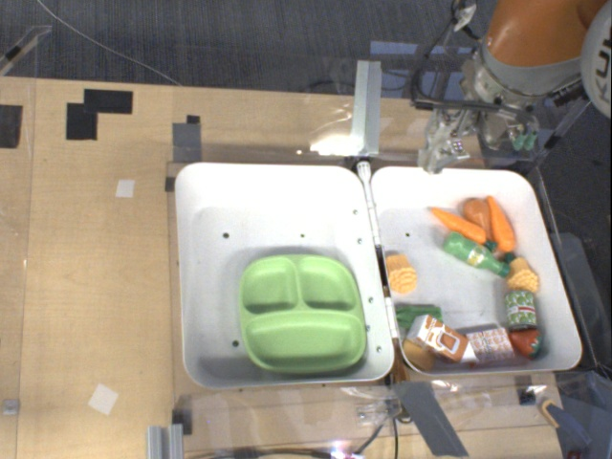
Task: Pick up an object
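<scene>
Gripper (457, 148) hangs above right bin's (550, 220) far rim, jaw state too blurred to tell, apparently nothing held; carrots (457, 224), bottle (475, 254) and cartons (440, 340) lie inside; green tray (302, 312) in left bin (206, 256).

Matt green plastic tray (302, 312) (smooth, faintly sheened); glossy white plastic bins (277, 194); pale wood-look bench (86, 285).

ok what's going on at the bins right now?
The arm's claw hangs over the far rim of the right bin, with nothing visibly in it. Toy food sits in that bin: carrots, a green bottle, cartons along the near wall. The left bin holds a green divided tray.
</scene>
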